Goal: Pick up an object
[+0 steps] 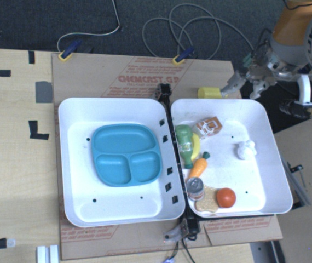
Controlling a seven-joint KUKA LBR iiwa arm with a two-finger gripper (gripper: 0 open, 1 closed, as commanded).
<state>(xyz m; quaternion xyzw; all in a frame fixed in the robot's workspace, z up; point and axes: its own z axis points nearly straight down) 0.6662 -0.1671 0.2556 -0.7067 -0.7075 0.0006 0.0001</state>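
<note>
- White plastic bins sit side by side on a cardboard sheet [145,75], their inner rims touching at a black hinge-like strip; the pairing reads as one source bin and one destination bin.
- Left bin [74,119] holds a blue divided tray [126,153], lying flat in the middle, apart from the walls.
- Right bin [260,119] holds all the loose items, so the pick target is in here. Most crowd against the inner wall: green item [184,136] with a yellow piece [195,145] just beside it, small carrot [198,167] below them, small jar [194,188] lower, a pale flat piece [206,203] touching a red ball [226,197].
- Patterned packet [209,126] lies near the bin's far side; a small white lump [246,149] sits alone toward the outer wall, well apart from the rest.
- Gripper [242,81] hovers beyond the right bin's far rim, near a yellow block [209,92] that rests on the cardboard outside the bin. Nothing is seen between the fingers; whether they are spread or closed I cannot tell, as the view is too blurred there.
- Judgement: pick not yet begun. The isolated white lump or red ball look the easiest grabs, having clear space around them; the clustered items by the wall leave little finger room.
</note>
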